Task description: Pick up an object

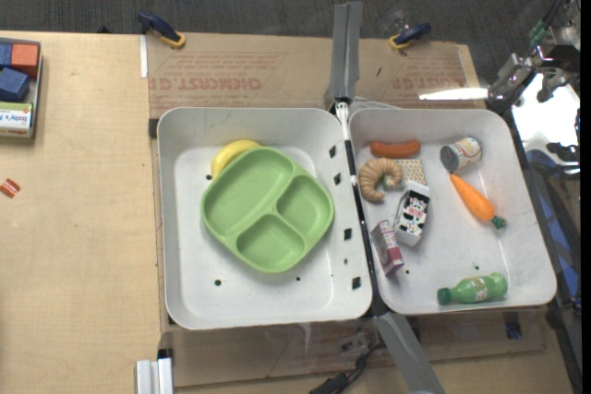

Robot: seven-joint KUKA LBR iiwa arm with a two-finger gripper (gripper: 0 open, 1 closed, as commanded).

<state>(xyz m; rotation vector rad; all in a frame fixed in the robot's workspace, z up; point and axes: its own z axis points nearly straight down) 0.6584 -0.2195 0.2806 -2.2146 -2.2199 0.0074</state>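
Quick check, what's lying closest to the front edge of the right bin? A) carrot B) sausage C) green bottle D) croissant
C: the green bottle lies on its side by the right bin's front edge, while the carrot sits mid-bin and the sausage and croissant lie toward the back.

Blue clamps (pixel 161 29), block box (pixel 18 88) on bench (pixel 83 226)

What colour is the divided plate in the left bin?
Light green: the divided plate shows clearly in the camera view.
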